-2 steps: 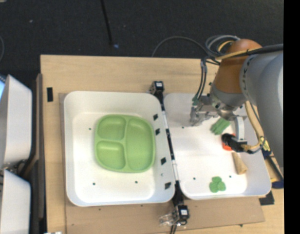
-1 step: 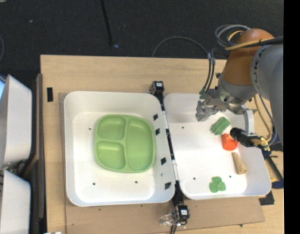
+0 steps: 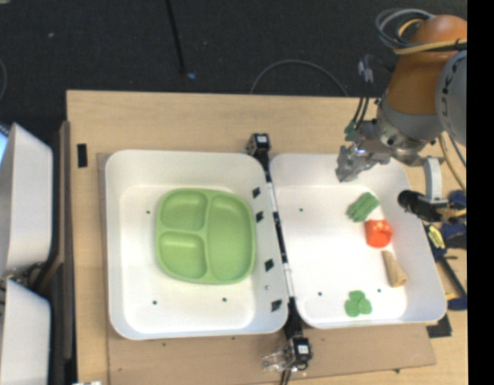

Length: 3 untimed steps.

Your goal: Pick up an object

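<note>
A dark floor with thin cables is surrounding a light wooden bench (image 3: 191, 119), and two shallow white bins are sitting on it side by side. The left bin (image 3: 127, 215) is carrying a green divided plate (image 3: 205, 235), which is lying flat near its middle. The right bin (image 3: 327, 247) is holding four small things: a green ridged piece (image 3: 362, 207) in the upper right part, an orange-red toy (image 3: 378, 233) just below it and almost touching it, a tan stick (image 3: 394, 268) lying below that near the right wall, and a small green leafy piece (image 3: 358, 304) near the front wall, well apart from the others. The grey arm with the orange band is reaching in from the right, and its gripper (image 3: 353, 164) is hanging over the back part of the right bin, near the green ridged piece but apart from it. Nothing is sitting between the tips, and whether the pincer is released or clenched I cannot tell, because it is small and dark here. In my judgement the task is only beginning: no object is lifted yet, all four are resting on the bin floor, and the approach, the grasp and the lift are all remaining.
</note>
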Each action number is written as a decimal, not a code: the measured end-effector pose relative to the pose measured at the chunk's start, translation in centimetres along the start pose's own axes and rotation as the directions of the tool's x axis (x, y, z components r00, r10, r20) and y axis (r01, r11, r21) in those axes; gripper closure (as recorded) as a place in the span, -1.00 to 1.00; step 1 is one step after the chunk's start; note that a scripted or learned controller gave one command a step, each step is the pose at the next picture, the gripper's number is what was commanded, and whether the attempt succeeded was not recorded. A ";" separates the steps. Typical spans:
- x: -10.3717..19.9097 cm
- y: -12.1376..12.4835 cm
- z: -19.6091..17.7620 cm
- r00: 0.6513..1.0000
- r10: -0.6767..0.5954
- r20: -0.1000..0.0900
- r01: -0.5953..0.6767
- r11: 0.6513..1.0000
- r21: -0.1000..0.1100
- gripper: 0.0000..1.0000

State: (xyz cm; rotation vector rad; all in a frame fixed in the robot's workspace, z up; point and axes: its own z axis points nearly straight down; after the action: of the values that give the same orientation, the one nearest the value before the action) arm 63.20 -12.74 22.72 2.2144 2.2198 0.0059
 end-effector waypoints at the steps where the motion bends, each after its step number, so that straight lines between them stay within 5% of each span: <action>1: 0.0 1.2 -5.5 1.000 0.000 0.000 0.000 1.000 -0.001 1.00; 3: 10.2 1.4 -4.0 1.000 -0.004 -0.002 0.004 1.000 0.007 1.00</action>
State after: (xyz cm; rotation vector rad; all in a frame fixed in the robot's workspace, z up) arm 64.50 -2.49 26.67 2.2141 2.2291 -0.0003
